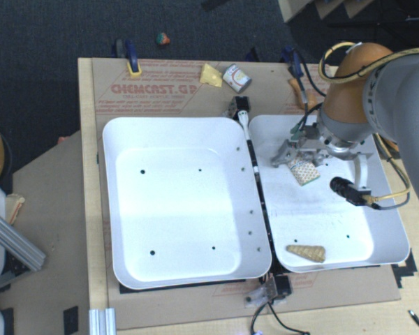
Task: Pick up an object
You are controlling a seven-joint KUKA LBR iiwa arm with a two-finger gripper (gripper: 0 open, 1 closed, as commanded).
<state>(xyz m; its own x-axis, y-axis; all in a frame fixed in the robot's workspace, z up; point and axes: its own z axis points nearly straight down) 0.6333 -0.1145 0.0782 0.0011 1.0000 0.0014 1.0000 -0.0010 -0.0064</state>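
Over right bin [387, 246], hand [298, 153] beside checkered object [306, 172]

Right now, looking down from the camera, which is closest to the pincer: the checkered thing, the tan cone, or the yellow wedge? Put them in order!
Measured from the pincer:
1. Checkered thing, right under it in the right bin.
2. Yellow wedge, on the cardboard behind the bins.
3. Tan cone, by the right bin's front edge.

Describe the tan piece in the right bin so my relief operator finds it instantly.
Start at the right bin, the one under the arm. Follow its near edge: the tan cone-shaped piece lies there alone. Unlike the speckled square object beside the gripper, it is plain, elongated and tapered.
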